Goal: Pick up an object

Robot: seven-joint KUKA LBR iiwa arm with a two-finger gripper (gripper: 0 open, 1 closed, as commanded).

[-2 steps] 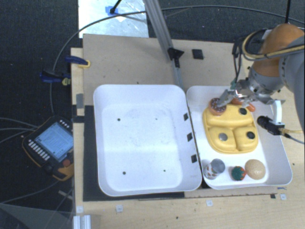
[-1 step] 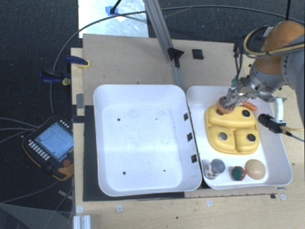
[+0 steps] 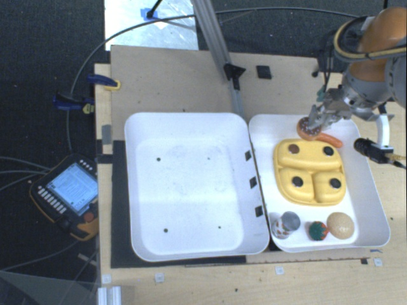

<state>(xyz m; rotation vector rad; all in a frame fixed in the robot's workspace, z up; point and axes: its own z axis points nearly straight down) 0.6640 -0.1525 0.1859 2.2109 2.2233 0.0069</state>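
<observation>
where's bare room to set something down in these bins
The left bin has bare floor from wall to wall. The right bin is crowded: yellow tray mid-bin, small objects along the near wall, pincer at the far wall over an orange piece.

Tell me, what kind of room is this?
Probably a robot lab: a grey arm lowers its pincer into a white bin of toys, and a control tablet lies on the floor.

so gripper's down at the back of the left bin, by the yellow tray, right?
Not quite: wrong bin. The camera view shows the gripper down at the back of the right bin, by the yellow tray. The left bin is apart from it.
</observation>
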